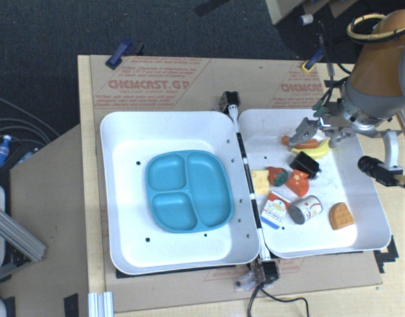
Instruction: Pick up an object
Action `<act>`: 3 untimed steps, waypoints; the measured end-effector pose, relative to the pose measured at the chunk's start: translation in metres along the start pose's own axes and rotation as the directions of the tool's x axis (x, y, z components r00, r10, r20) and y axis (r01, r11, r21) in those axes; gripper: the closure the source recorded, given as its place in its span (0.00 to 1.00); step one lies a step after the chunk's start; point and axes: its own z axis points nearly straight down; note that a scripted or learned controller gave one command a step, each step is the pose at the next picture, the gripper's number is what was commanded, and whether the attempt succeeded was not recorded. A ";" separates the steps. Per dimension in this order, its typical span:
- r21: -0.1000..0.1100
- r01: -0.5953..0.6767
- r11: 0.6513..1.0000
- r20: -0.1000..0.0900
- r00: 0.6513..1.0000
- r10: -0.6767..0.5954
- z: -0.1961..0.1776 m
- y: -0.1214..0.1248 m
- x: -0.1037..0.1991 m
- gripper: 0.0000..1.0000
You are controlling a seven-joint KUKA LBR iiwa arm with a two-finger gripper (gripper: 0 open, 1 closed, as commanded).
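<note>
My gripper [319, 137] hangs low over the far part of the right bin [361, 240], reaching in from the right. It is open, with one grey finger [301, 135] to the left and the other to the right. Just below it lie a yellow banana [319, 150] and an orange carrot-like piece [289, 140], neither of them held. A black block [306, 164] sits right in front of the banana. Further forward are a red piece [298, 184], a red and green fruit [277, 175], a yellow cheese block [259, 180], a small carton [275, 212], a can [305, 210] and an orange-brown bread piece [341, 215].
The left bin [123, 144] holds a blue divided plate [187, 190]. A black divider rail [245, 170] runs between the bins. The arm's black cable fitting [380, 167] overhangs the right bin's right rim. Bare white floor shows at the right bin's front.
</note>
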 end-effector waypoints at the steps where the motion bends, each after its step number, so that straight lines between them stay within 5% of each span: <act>1: 0.001 0.000 1.000 0.000 1.000 0.000 0.112 0.041 -0.032 0.00; 2: -0.004 0.000 1.000 0.001 1.000 0.000 0.100 0.043 -0.032 1.00; 3: -0.003 0.000 1.000 0.001 1.000 0.000 0.100 0.043 -0.032 0.00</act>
